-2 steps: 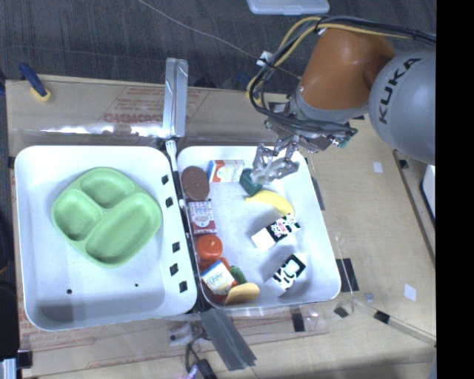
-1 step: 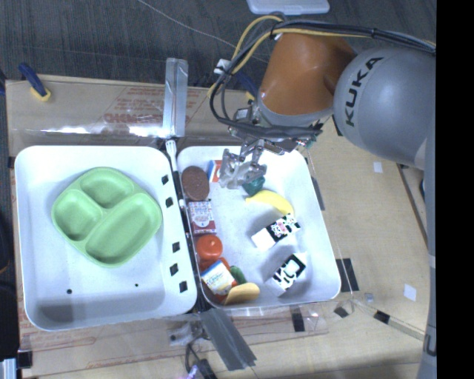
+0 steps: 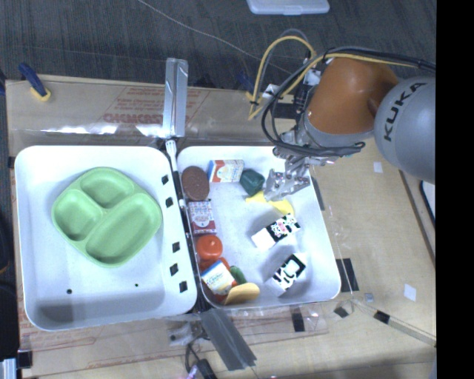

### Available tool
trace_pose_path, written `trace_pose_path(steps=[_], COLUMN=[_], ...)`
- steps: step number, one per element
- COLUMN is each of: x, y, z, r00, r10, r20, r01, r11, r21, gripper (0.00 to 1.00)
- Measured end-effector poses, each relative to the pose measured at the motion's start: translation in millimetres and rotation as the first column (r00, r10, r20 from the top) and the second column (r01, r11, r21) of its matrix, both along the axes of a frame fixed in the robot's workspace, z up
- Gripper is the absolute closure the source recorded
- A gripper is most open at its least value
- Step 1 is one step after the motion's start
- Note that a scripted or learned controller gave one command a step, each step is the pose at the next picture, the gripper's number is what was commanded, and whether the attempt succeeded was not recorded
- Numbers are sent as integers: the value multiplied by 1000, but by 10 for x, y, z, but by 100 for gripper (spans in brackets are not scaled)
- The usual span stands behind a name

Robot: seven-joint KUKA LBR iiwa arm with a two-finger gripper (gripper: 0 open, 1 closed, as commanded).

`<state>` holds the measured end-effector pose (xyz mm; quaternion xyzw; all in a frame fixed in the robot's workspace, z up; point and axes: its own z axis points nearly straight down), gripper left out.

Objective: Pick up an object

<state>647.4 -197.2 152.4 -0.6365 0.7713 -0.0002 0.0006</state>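
1. My fingers at the gripper (image 3: 282,183) sit over a yellow object (image 3: 275,197) in the right bin (image 3: 326,244), covering its upper part; I cannot tell whether they are open or closed on it.
2. My arm is cut off at the right edge, so only the orange band (image 3: 342,95) and part of the grey link (image 3: 407,126) show.
3. The printing on the small cartons (image 3: 275,231) is too small to read.
4. A grey object (image 3: 287,6) is cut off by the top edge.
5. The blue-and-orange packet (image 3: 217,277) partly covers a green item (image 3: 238,274) beside it.
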Motion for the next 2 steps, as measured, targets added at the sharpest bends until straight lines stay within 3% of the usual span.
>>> trace_pose_path(steps=[1, 2], x=[99, 98], y=[236, 232], z=[102, 100], r00=[997, 997], r10=[71, 71], r20=[2, 2], r01=[-71, -71], r11=[997, 997], r21=[1, 1], gripper=[100, 0])
